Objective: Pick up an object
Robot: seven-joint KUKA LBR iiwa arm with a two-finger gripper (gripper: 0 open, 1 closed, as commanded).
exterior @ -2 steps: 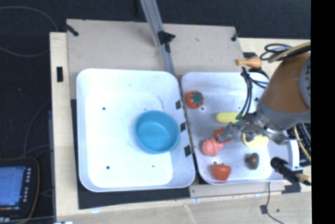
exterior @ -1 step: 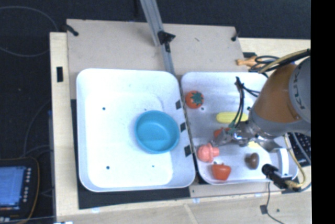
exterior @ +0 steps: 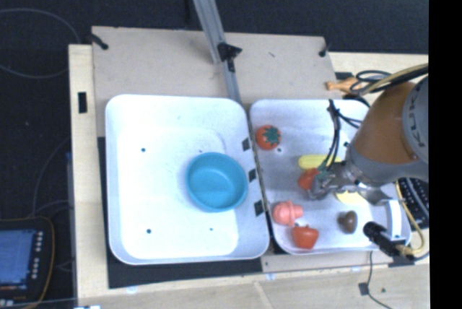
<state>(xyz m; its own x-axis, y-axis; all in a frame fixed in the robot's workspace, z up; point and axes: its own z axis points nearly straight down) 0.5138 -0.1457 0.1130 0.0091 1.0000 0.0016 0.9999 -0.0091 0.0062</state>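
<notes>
Lower right bin (exterior: 289, 120), nearest first: one red strawberry (exterior: 305, 236), one pink toy (exterior: 286, 212), one brown lump (exterior: 348, 221). The jaws (exterior: 322, 182) cover a red piece (exterior: 309, 180), grip unclear. Beyond: one yellow piece (exterior: 312, 162), one tomato (exterior: 268, 137). Left bin (exterior: 144, 120): one smooth round blue bowl (exterior: 216, 181).

Blue bowl (exterior: 216, 181), white bins (exterior: 130, 156)

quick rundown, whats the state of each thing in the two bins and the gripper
round blue plastic bowl: upright, alone in left bin
red tomato toy with green top: loose, right bin
yellow toy: loose, beside gripper
pink toy: loose, near the divider
dark brown toy: loose
gripper: down in right bin
</notes>
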